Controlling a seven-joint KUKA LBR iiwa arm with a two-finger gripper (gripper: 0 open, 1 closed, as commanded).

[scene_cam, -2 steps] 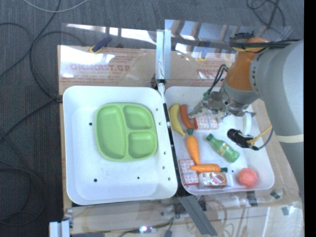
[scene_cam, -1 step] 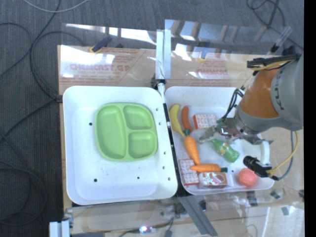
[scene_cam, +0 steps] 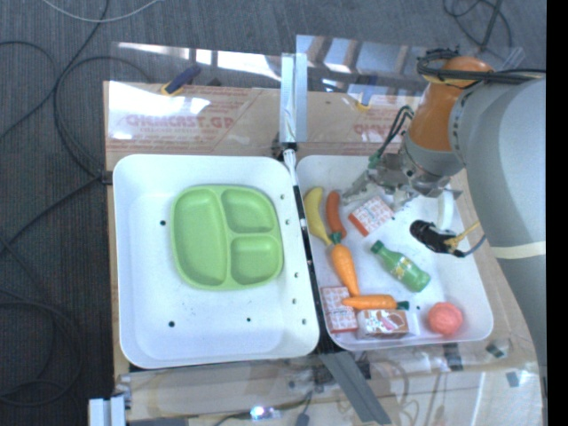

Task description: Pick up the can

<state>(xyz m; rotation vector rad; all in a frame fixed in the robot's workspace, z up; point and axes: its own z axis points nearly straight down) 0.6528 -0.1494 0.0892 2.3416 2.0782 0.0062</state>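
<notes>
**A:** Two white bins, side by side. What lies nearest in the right bin (scene_cam: 475, 313)?

**B:** Along its near wall is what looks like the can (scene_cam: 384, 324), on its side with a pale label. A small carrot (scene_cam: 368, 302) lies just behind it, touching it. A checkered card (scene_cam: 335, 307) is at its left. An orange-pink ball (scene_cam: 445, 318) sits apart to its right.

**A:** And further in?

**B:** A green bottle (scene_cam: 401, 267) lies slanted near the middle, with a bigger carrot (scene_cam: 344, 269) to its left. In the left bin (scene_cam: 133, 327), a green divided plate (scene_cam: 226, 238) lies flat around the middle.

**A:** Beyond those?

**B:** A banana (scene_cam: 315, 213) lies along the right bin's left wall, with an orange sausage (scene_cam: 334, 213) just beside it. A red-and-white packet (scene_cam: 370, 214) is to the right of the sausage.

**A:** The end effector?

**B:** The end effector (scene_cam: 392, 187) is low over the far part of the right bin. It is just beyond the packet and well apart from the can. Whether it is apart or together I cannot tell.

**A:** And farthest?

**B:** Printed cardboard (scene_cam: 222, 105) covers the table behind both bins.
</notes>
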